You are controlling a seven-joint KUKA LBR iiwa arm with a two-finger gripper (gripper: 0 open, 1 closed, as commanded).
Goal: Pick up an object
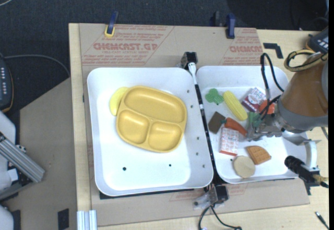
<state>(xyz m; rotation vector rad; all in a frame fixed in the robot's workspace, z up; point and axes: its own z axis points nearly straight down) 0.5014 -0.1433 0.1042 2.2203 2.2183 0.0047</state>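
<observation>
Dark carpet surrounded the surface [156, 41], a brown board printed with red lettering and clipped at its upper edge. From my remote station I saw two white bins on it side by side. My left bin [104, 171] held a yellow divided tray [151, 118], lying upside down over a yellow piece that showed at its upper left edge. My right bin [271, 171] held the small objects: a green toy [213, 96] near the upper left corner, a yellow corn cob [235, 105] just beside it, a brown block [216, 121], an orange carrot-like piece [235, 126], a red-and-white packet [228, 141], a tan disc [243, 166] and a bread-like wedge [258, 154] beside it. The arm [308, 96] reached in from the right, and the tool [255, 131] sat low among these objects, just above the wedge. I could not tell its state.
</observation>
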